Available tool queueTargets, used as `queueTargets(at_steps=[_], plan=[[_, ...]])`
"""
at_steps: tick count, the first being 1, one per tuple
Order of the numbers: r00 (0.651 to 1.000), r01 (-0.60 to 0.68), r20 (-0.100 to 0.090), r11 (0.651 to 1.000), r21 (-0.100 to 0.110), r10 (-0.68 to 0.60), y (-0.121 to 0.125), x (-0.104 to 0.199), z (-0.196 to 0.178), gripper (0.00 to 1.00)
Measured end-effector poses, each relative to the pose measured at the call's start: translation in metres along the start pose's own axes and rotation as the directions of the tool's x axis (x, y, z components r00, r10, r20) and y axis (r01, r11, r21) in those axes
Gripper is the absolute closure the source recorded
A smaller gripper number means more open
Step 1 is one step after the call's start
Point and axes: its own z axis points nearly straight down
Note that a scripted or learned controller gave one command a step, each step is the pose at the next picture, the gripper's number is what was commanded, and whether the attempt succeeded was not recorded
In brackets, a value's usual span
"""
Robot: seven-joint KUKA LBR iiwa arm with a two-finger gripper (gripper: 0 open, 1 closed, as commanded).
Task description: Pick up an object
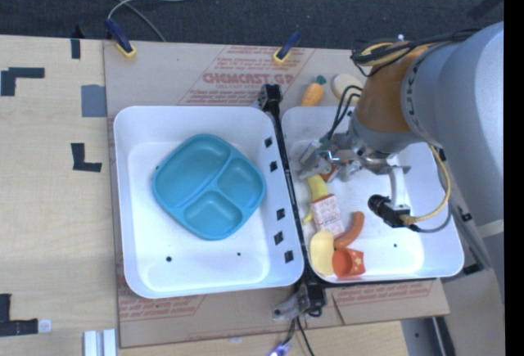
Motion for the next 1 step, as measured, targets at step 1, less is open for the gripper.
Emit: queueTargets(at_steps=[1], plan=[[1.000, 0.002, -0.001, 1.000, -0.002, -0.002, 0.0007, 0.0007, -0.0098, 1.00]])
